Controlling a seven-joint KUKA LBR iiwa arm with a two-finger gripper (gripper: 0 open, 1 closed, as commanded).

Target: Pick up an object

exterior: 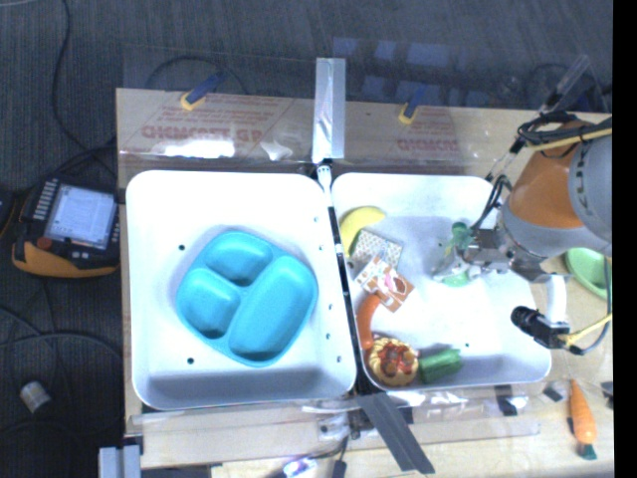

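My gripper (pixel 464 255) hangs low over the middle of the right bin (pixel 498 342), below the arm's orange band (pixel 542 195). A small dark green piece (pixel 459 233) and a pale green piece (pixel 454 279) lie right at the gripper's tip; whether either is gripped is unclear. Along the bin's left side lie a yellow fruit (pixel 358 221), two patterned packets (pixel 379 264), an orange curved piece (pixel 367 313), a red and yellow round toy (pixel 392 359) and a green cylinder (pixel 439 362).
The left bin (pixel 149 366) holds a blue divided plate (pixel 247 293). A green item (pixel 589 267) and an orange carrot-like item (pixel 582 421) lie outside the right bin. A handheld screen device (pixel 70 222) sits on the floor at the left.
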